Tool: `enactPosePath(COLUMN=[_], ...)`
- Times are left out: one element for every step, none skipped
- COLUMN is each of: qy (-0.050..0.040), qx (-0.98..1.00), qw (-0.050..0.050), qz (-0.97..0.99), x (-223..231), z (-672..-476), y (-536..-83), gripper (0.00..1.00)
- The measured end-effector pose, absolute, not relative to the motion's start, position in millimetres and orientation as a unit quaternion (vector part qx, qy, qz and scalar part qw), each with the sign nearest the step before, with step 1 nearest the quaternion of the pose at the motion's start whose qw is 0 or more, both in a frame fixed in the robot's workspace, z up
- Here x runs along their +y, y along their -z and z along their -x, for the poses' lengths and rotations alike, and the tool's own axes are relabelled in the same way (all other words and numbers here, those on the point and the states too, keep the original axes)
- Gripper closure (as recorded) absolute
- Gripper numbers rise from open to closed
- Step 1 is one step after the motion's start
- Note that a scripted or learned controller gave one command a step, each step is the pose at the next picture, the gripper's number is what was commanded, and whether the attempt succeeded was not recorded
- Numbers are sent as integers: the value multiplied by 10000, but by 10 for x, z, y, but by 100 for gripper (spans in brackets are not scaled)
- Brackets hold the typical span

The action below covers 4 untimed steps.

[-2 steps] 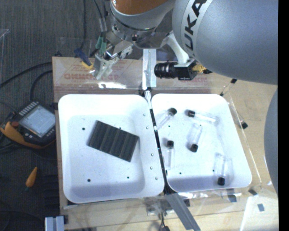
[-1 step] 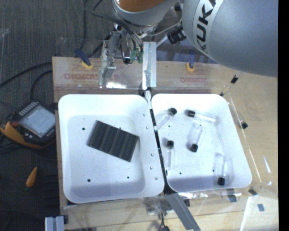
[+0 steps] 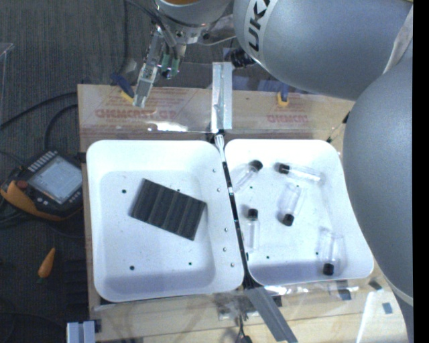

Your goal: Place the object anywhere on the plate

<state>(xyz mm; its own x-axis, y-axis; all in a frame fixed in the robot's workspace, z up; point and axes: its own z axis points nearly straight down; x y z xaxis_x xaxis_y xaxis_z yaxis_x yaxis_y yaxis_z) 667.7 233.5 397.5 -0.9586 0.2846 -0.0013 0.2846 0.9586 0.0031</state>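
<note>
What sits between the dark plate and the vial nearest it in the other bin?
In the camera view, only bare bin floor and the two bins' meeting rims separate the plate from the vial.

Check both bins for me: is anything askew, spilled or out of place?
Nothing spilled. Five clear vials with black caps lie toppled at mixed angles in the right bin; the dark ribbed plate sits skewed in the left bin.

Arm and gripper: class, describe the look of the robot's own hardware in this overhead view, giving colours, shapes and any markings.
The arm is built of large, rounded, smooth grey segments. One bears dark capital lettering, partly cut off. An orange band sits above the wrist. The gripper is slim, pale metal, with small green and dark parts on its body.
</note>
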Motion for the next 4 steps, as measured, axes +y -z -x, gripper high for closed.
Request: enactPosePath(qy=[-6,-6,-19,-4], qx=[10000,9886,9999,9954], qw=[21,14,13,3], qz=[11,1504,161,956], x=[2330,2337,2341,2331], z=[-6623,-5945,-6686,-5870], y=[-4349,-4349,-4344,-3001], gripper=[100,100,100,100])
